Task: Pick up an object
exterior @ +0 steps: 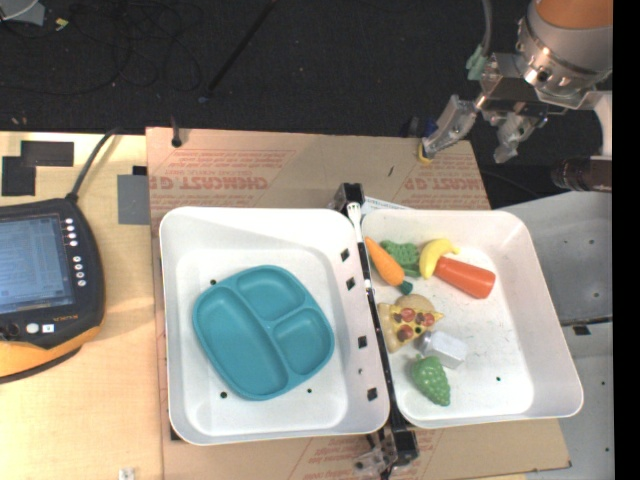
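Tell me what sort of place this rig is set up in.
Likely a robotics lab bench: a grey handheld control pendant with a screen, two shallow white plastic bins taped on cardboard, and toy plastic food such as an orange carrot.

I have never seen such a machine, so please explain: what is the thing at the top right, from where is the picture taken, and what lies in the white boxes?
The picture comes from one camera fixed above a bench, looking down at a slant. At the top right is a robot arm, grey with an orange band. Its tool has two fingers, spread apart, and holds nothing; it hangs above the cardboard behind the bins. The left bin holds a teal plate with compartments. The right bin holds toy food: a carrot, a banana, a red piece, a pizza slice, green grapes, and a grey block. At the left lies a control tablet.
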`<state>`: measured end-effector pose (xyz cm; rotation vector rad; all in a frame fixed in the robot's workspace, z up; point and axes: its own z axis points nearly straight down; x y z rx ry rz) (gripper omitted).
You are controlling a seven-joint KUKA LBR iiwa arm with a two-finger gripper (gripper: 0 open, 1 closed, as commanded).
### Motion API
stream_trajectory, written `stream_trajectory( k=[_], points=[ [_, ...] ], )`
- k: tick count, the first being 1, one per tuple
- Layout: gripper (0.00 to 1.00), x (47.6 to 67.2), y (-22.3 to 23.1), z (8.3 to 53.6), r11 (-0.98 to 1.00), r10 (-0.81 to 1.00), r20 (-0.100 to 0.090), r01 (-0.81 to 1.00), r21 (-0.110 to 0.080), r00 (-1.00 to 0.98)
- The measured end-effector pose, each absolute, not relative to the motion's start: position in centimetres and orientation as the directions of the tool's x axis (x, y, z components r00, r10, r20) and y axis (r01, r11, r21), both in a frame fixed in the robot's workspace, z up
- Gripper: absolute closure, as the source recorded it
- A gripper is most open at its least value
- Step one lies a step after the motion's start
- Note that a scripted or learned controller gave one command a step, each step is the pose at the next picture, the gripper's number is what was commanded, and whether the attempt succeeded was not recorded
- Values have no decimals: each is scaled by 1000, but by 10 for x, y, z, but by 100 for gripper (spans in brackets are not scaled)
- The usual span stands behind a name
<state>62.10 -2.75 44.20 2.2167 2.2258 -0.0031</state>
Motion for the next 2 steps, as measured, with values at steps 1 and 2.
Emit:
stream_trajectory(
  k=[1,2],
  points=[
    [0,645,-67,455,-2,1000,-2,1000,0,2],
    [0,644,-97,459,-2,1000,-1,1000,-1,2]
  ],
)
